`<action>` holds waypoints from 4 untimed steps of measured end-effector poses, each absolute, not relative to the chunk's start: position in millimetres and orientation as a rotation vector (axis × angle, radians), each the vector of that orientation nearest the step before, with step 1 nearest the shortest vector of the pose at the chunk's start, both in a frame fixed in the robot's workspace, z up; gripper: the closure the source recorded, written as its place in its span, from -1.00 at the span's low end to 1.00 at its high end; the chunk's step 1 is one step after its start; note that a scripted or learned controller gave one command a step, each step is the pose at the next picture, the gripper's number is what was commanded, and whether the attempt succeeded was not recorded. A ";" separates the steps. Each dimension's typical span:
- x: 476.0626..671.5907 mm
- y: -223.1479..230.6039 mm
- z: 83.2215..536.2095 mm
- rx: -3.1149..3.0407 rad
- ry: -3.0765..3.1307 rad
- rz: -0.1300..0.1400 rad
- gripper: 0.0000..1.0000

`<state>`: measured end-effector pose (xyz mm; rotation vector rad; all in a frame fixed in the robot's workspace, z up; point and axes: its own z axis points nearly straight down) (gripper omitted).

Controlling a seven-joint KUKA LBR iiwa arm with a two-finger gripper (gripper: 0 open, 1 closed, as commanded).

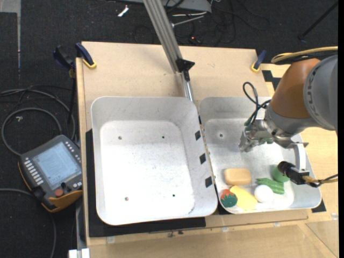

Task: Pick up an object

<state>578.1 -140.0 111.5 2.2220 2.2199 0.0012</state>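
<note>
The gripper hangs over the bare far part of the right bin; whether it is open or closed, I cannot tell. The objects lie clustered at that bin's near edge: a tan block, yellow piece, white ball and green toy, probably because the floor slopes that way.

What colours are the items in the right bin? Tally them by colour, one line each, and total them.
Tan: 1, the block
Yellow: 1, the oblong piece
White: 1, the ball
Green: 1, the long piece
Red and green: 1, the small round piece
Total: 5, all near the front of the right bin.
</note>
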 end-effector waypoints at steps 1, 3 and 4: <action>579.0 -141.7 154.1 2.217 2.220 0.004 1.00; 583.5 -152.2 235.9 2.216 2.221 0.003 1.00; 576.1 -102.1 245.5 2.214 2.231 0.003 1.00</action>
